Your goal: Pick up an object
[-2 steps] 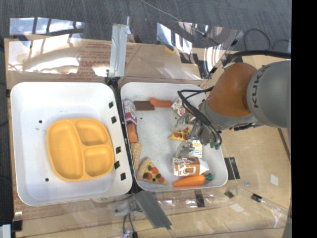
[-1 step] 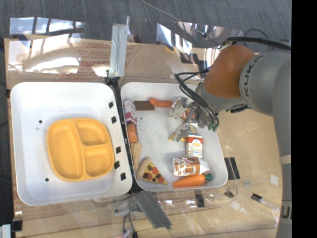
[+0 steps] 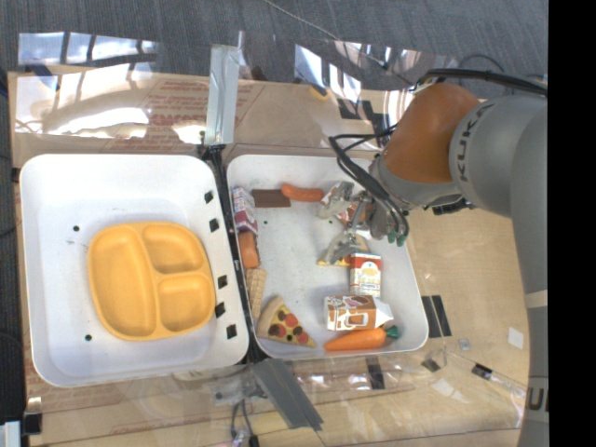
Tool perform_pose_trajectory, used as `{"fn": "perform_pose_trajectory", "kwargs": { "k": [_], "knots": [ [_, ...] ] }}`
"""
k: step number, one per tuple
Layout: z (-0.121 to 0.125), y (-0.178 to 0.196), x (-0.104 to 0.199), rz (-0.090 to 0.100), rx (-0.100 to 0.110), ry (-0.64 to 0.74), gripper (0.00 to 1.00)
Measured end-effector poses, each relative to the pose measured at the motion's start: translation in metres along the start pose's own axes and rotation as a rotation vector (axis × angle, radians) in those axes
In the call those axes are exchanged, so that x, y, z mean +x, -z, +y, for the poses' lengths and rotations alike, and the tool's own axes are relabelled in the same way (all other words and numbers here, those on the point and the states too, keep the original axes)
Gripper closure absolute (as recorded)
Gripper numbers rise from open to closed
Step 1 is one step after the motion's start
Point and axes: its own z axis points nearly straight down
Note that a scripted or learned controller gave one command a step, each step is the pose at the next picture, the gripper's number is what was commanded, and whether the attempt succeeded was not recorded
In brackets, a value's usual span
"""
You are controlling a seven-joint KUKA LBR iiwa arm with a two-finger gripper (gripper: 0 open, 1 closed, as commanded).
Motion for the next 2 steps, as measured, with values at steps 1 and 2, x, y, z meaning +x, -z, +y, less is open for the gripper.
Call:
{"fn": "perform_pose_trajectory", "kwargs": {
  "k": [1, 2],
  "knots": [
    [0.005, -0.002, 0.006, 0.006, -0.001, -0.159, 0.0],
    [0.0, -0.002, 0.027, 0.006, -0.002, -0.205, 0.0]
  ]
}}
